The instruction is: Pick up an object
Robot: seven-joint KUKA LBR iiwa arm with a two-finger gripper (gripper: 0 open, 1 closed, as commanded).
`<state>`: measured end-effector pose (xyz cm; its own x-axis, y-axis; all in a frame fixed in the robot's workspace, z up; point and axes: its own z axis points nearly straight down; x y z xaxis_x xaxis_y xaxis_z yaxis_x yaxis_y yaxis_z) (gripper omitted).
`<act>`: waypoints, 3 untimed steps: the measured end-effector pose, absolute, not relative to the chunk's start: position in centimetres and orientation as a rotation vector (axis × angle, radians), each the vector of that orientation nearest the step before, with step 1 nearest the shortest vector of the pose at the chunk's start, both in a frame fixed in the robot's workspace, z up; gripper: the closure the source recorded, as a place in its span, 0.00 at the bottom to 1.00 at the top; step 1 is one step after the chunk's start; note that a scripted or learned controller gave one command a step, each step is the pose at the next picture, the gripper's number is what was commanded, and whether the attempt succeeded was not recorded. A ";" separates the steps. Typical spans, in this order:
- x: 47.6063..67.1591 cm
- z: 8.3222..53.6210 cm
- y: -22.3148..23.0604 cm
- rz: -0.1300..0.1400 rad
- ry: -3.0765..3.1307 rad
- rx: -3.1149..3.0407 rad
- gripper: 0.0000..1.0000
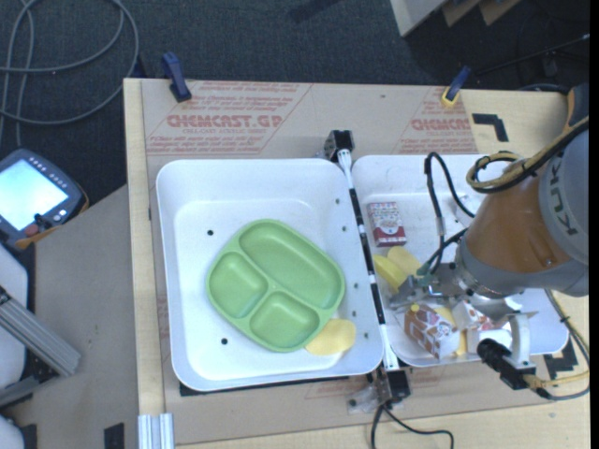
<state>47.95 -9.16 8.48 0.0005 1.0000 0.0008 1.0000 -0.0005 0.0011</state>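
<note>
1. End effector (426, 293) sits low in the right shallow white plastic bin (449, 169), at the end of the grey arm with its orange wrist band (510, 223). Metal parts and cabling crowd the tip; I cannot tell how its grasping parts are set or whether anything is caught.

2. Candidate objects lie right under and beside it: a pale yellow wedge-shaped block (393, 266) just left of the tip, a small brown-and-white printed carton (429, 330) just below it, and a red-and-white printed packet (385, 223) further up the bin, apart from the tip.

3. Judgement: the step in hand is the descent or closing over the cluttered patch. To do it well, commit to one item, probably the yellow block or the carton, centre over it, and keep clear of the divider rim (360, 251) between the bins. Lift straight up, slowly, so neighbours are not dragged.

4. Risk, as I read it: items touching each other may shift or tip, giving a glancing grip.

5. Left shallow white plastic bin (178, 251) holds a green three-compartment plastic plate (274, 283) and a pale yellow rounded piece (331, 338) touching the plate's lower right edge.

6. Tabletop (234, 110) is a tan board with red printed lettering, clamped by a blue clip (175, 75) at the far left corner.

7. Room: dark carpet, looped grey cables (56, 26), a handheld pendant with lit screen (33, 199) at left.
</note>
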 end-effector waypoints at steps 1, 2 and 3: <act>48.0 9.5 -9.1 0.005 2.219 2.221 1.00; 56.5 19.1 -2.9 0.002 2.223 2.220 1.00; 54.9 22.8 1.3 0.001 2.223 2.219 1.00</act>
